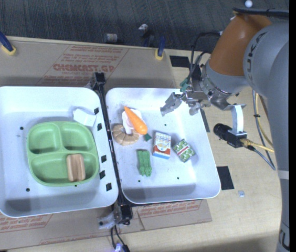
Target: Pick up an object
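Note:
My gripper (181,108) hovers over the far right corner of the right bin (205,180). It is open, and nothing sits between its fingers. Below and left of it in that bin lie an orange carrot (135,119), a tan bread piece (122,135), a red and white carton (161,144), a small green carton (183,150) and a green vegetable (144,163). The carrot is the nearest of these, a short way to the gripper's left.
The left bin (6,193) holds a green divided plate (48,140) with a hot dog (75,167) in its near right compartment, and a white piece (85,116) at the plate's far edge. A black divider (106,140) separates the bins. Cardboard lies underneath.

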`<state>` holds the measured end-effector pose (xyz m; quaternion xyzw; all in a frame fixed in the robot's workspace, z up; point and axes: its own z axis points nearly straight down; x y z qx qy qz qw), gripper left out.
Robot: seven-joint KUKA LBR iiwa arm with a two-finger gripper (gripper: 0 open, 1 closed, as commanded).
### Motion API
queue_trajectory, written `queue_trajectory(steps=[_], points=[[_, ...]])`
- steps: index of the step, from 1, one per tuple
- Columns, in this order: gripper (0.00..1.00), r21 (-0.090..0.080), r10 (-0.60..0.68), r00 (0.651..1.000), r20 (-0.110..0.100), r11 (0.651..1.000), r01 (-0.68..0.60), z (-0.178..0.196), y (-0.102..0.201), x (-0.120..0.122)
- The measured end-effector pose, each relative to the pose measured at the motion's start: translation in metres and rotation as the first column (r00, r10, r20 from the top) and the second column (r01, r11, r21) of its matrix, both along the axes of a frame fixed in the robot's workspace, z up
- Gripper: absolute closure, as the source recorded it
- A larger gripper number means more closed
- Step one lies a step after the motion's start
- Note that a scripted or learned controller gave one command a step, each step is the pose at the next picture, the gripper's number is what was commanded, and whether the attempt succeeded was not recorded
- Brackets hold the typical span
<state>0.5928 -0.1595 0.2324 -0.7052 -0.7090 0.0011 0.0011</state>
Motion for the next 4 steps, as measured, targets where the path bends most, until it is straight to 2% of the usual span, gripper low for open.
queue_trajectory(steps=[1, 2, 3, 4], points=[[0.00, 0.000, 0.000, 1.000, 0.000, 1.000, 0.000, 0.000, 0.000, 0.000], [0.00, -0.002, 0.001, 1.000, 0.001, 1.000, -0.001, 0.005, -0.012, -0.072], [0.00, -0.001, 0.002, 1.000, 0.001, 1.000, -0.002, -0.141, -0.018, -0.027], [1.00, -0.001, 0.006, 1.000, -0.001, 1.000, -0.006, -0.131, -0.018, -0.027]])
